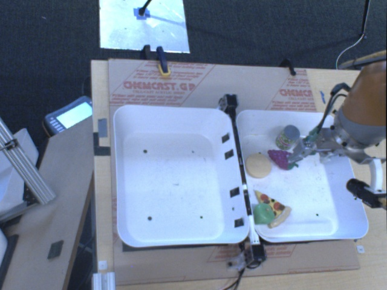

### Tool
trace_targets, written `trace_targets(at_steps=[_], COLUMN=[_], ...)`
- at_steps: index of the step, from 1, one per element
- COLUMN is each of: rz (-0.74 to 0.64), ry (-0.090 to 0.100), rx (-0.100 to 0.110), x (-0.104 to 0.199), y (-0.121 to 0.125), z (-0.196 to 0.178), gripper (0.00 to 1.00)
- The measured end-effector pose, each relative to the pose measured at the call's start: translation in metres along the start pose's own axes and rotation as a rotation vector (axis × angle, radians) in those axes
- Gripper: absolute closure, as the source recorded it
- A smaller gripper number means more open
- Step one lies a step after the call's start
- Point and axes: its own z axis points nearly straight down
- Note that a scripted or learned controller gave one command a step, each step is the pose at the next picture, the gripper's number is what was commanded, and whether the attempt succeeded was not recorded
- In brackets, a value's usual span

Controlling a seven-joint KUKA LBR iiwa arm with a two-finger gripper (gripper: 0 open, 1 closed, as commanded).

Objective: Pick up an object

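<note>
Reaching in from the right side of the camera view, the arm (363, 110) hangs low over the right bin (338, 222), with its gripper (300, 151) at the upper middle of that bin. The gripper's tip sits just to the right of a purple bunch of grapes (281, 158), touching it or very nearly; contact cannot be confirmed at this resolution. Gripper state: cannot tell, since the tip is small and blurred against the grapes and the wrist body. No object is visibly gripped.

Key relation: grapes lie immediately to the left of the gripper tip, slightly lower in the view. They are the nearest candidate, so I judge them the likely target. Their long axis runs roughly left to right.

Other items in the right bin: a small can (288, 137) just above the grapes, near the gripper; a tan round disc (259, 165) to the left of the grapes; a pizza slice (273, 210) with a green piece (263, 214) beside it, well apart toward the lower rim.

Risk, as judgement: the can stands close enough to be knocked.
</note>
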Motion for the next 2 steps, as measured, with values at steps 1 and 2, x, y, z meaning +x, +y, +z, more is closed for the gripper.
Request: trace_targets(at_steps=[1, 2], rz=[-0.004, -0.012], ry=[-0.005, 0.002], rx=[-0.021, -0.009], x=[0.006, 0.101], y=[0.035, 0.030], z=[-0.255, -0.305], gripper=[0.00, 0.00])
